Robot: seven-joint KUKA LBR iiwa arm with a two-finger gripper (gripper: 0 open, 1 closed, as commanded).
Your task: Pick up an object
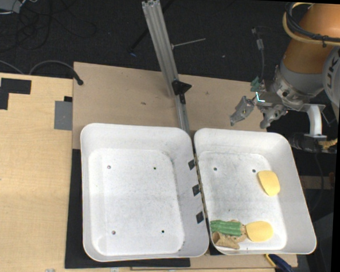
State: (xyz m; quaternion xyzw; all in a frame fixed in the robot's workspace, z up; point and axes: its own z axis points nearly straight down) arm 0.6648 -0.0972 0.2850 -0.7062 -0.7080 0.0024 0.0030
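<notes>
Gripper [255, 113] hovers above far edge of right bin [284, 146], fingers spread, nothing between them. Right bin: yellow piece [269, 183] near right wall; second yellow piece [259, 230], green toy [226, 227] and tan item [228, 241] clustered at near edge. Left bin [95, 135] alongside

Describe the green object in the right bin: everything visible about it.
The green object is small, elongated and bumpy, like a soft toy or plastic vegetable; its exact kind is unclear. It lies flat, lengthwise across the near left corner of the right bin. A tan lumpy piece touches its near side, and a yellow rounded piece sits against its right end. The gripper is well away, beyond the bin's far rim.
</notes>
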